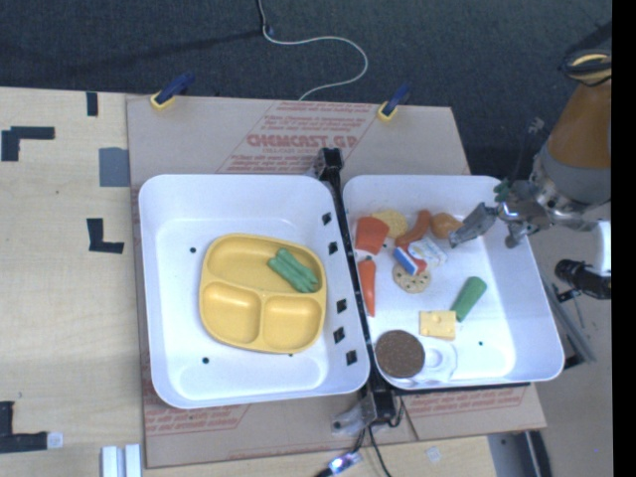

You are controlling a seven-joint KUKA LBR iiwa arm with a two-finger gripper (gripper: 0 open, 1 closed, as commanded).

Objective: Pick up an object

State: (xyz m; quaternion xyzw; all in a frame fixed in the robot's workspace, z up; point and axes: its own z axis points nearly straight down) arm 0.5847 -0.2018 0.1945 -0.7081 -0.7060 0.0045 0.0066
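Note:
My gripper (494,228) hovers over the upper right part of the right bin (517,306). Its fingers are spread, so it is open, and nothing sits between them. The left fingertip (469,228) is close beside an orange-brown food piece (433,225). Further left in that bin lie a red-orange piece (371,234), a pale yellow piece (394,221), a blue, white and red packet (408,259), a round cookie (410,280) and a carrot (368,286). Below the gripper lie a green pickle (468,296) and a yellow cheese block (437,324).
A brown disc in a white cup (399,352) sits at the right bin's front left corner. The left bin (169,266) holds a yellow divided plate (248,311) with a green piece (296,269) on it. A black divider (343,256) runs between the bins.

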